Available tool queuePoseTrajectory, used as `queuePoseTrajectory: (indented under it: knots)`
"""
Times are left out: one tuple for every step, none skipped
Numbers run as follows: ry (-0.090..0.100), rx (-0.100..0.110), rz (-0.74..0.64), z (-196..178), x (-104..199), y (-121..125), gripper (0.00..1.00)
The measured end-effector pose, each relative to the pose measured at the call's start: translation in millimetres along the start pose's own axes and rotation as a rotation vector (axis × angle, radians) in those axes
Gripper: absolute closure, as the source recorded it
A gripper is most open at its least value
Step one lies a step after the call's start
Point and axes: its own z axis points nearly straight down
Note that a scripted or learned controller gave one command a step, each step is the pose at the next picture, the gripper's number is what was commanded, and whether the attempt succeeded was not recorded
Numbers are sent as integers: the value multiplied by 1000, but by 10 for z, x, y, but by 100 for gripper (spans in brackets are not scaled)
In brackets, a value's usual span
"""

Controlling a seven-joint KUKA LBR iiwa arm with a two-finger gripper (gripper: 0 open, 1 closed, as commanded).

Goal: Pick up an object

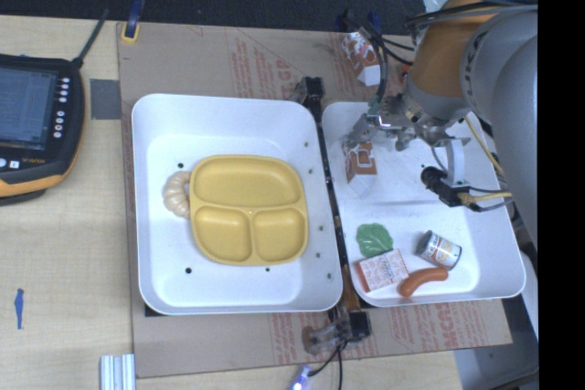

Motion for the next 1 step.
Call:
queuePoseTrajectory:
  knots:
    - [3,16,-1,10,9,116,0]
